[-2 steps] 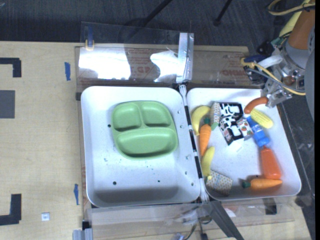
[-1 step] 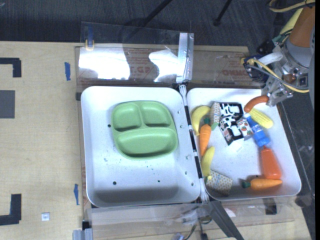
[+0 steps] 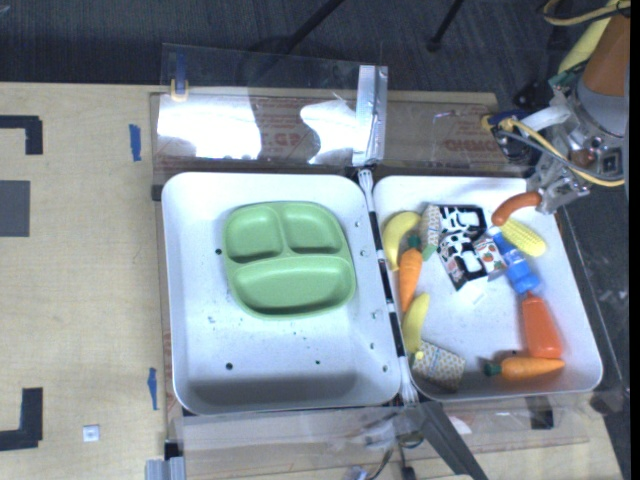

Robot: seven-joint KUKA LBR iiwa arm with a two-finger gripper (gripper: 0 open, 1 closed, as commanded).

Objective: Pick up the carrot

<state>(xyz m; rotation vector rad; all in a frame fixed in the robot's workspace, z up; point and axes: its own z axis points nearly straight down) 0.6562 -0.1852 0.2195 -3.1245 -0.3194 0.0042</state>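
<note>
Across the whole frame lies the wooden table point(image 3: 80, 268), carrying two shallow white bins side by side. Left of frame centre sits the left bin point(image 3: 190, 368), which holds a green divided plate point(image 3: 288, 258) with three compartments. Right of centre sits the right bin point(image 3: 580, 358), which holds the loose items. At the upper right edge of the frame, the arm point(image 3: 605, 78) enters, grey with an orange band, with yellow cabling looped beside it. Behind both bins, along the upper middle of the frame, stands a clear plastic panel point(image 3: 260, 118) with a taped upright edge. Inside the right bin, an orange bottle with a blue cap point(image 3: 537, 318) lies along the right side. A black-and-white patterned box point(image 3: 460, 243) lies tilted near the bin's upper middle. The carrot point(image 3: 409, 276) lies lengthwise against the left wall of the right bin, just below a yellow banana point(image 3: 398, 230) and above a second yellow piece point(image 3: 416, 318). A second carrot point(image 3: 528, 367) lies along the lower right of the same bin. A corn cob point(image 3: 524, 236) lies near the upper right corner. The jaws point(image 3: 553, 190) sit at the upper right corner of the right bin, touching an orange-red sausage-shaped item point(image 3: 515, 208); whether the jaws are apart or together cannot be determined.
</note>
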